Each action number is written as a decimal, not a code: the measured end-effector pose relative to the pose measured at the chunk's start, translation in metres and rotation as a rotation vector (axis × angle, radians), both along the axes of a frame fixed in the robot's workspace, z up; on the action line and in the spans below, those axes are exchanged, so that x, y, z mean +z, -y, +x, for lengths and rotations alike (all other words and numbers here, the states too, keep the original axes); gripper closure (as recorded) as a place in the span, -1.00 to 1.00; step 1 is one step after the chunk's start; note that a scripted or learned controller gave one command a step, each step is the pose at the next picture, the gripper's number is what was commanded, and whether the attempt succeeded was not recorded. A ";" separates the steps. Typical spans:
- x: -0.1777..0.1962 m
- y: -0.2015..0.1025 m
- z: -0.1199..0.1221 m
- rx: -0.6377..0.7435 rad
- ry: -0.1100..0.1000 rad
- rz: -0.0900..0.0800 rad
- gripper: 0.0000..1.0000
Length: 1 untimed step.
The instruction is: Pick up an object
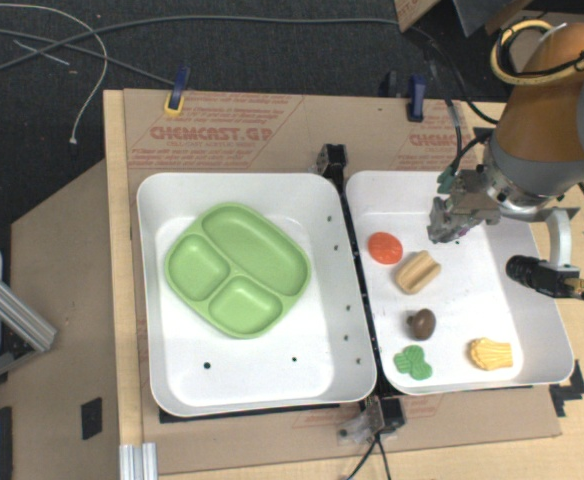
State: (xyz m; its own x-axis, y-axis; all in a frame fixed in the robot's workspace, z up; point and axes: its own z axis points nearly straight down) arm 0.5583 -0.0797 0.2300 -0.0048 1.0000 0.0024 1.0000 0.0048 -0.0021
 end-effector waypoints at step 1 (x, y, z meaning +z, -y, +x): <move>0.010 -0.051 -0.004 0.000 0.002 0.000 1.00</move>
State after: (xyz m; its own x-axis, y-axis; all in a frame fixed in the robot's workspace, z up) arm 0.5547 -0.0284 0.2397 -0.0053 1.0000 0.0023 1.0000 0.0053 -0.0003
